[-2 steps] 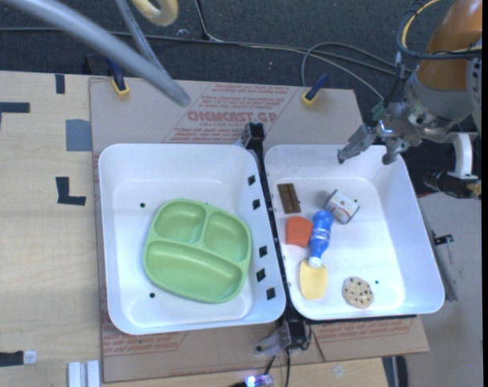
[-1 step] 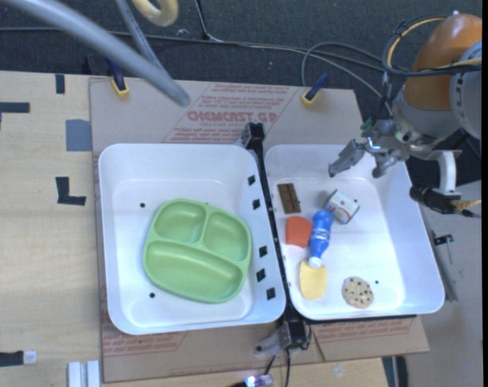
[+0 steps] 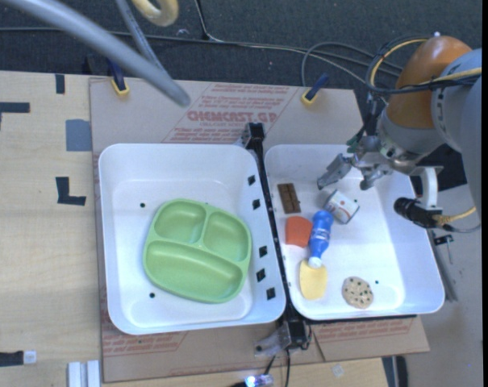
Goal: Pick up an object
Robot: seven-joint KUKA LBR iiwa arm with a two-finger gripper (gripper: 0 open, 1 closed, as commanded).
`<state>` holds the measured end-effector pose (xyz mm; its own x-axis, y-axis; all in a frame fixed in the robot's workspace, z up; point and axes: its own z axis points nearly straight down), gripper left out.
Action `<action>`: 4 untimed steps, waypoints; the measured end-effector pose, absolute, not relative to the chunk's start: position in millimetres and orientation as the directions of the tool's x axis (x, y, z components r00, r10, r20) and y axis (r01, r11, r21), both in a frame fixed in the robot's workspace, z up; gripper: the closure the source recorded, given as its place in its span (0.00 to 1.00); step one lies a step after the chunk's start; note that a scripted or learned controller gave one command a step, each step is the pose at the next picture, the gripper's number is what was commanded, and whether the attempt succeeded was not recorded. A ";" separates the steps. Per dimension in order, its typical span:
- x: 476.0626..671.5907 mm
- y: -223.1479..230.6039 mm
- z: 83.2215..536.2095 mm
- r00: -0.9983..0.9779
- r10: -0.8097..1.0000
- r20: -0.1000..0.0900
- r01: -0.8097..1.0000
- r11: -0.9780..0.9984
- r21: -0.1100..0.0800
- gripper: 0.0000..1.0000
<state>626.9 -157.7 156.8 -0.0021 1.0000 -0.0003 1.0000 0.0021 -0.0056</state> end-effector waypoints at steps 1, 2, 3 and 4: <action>620.5 -155.4 92.7 -0.002 1.000 0.000 1.000 0.002 -0.008 0.00; 622.6 -155.1 106.9 -0.003 1.000 -0.001 1.000 0.003 -0.002 1.00; 630.0 -160.6 154.1 -0.001 1.000 -0.001 1.000 0.001 0.004 1.00; 631.0 -160.2 207.4 -0.002 1.000 -0.001 1.000 0.002 0.004 1.00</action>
